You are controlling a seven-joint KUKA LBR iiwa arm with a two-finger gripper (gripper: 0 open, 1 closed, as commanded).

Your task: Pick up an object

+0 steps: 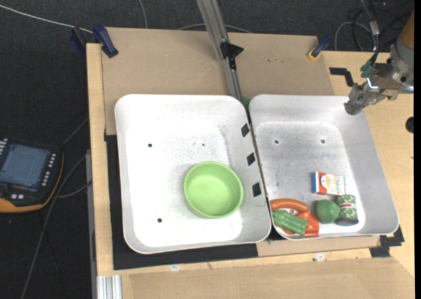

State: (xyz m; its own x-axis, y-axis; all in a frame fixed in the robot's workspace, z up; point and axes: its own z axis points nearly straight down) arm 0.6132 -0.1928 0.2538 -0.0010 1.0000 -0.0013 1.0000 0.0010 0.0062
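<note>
Bench [197, 48] is sitting under everything, tan board top, its near edge running out of frame at the bottom. Left bin [138, 127] is showing a speckled, scuffed white floor with rounded corners, mostly open room, a round lime-green bowl [212, 189] resting toward its near right side, well off the walls. Right bin [296, 127] is sitting flush beside it, far half bare and scuffed, objects all crowding the near right corner: an orange-rimmed piece with green on it [291, 217], partly overhanging the bin's front lip and hard to read, a green ball [325, 210] just beside it, a small printed can [347, 208] touching the ball, and a small white carton [327, 183] lying flat just behind them. Arm is getting cut off by the right edge, only the wrist showing. Gripper [357, 102] is hanging over the right bin's far right corner, well apart from the object cluster, nothing between its fingers; can't tell whether it is clenched or released, too small and blurred.
</note>
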